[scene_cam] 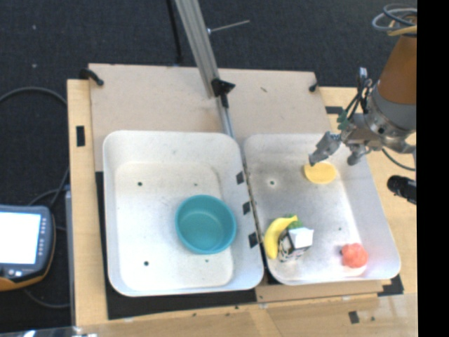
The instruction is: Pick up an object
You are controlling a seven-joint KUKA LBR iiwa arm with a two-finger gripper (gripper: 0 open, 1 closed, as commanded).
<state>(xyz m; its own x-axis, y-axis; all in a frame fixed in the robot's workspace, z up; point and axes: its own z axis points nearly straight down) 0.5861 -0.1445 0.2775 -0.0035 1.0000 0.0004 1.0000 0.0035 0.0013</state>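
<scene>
My gripper [339,150] hangs over the back of the right bin [270,160], its two fingers spread open with nothing between them. A flat yellow disc [321,173] lies just below and slightly left of the fingertips. A banana [276,233] rests near the bin's front left, touching a small white and grey box [297,241]. A red-orange lump [354,255] sits in the front right corner. A teal bowl [204,222] stands in the left bin [133,160].
A slanted metal post [202,44] rises from the bench behind the gap between the bins. A tablet-like pendant [22,244] lies off the bench at far left. Cables trail on the dark floor.
</scene>
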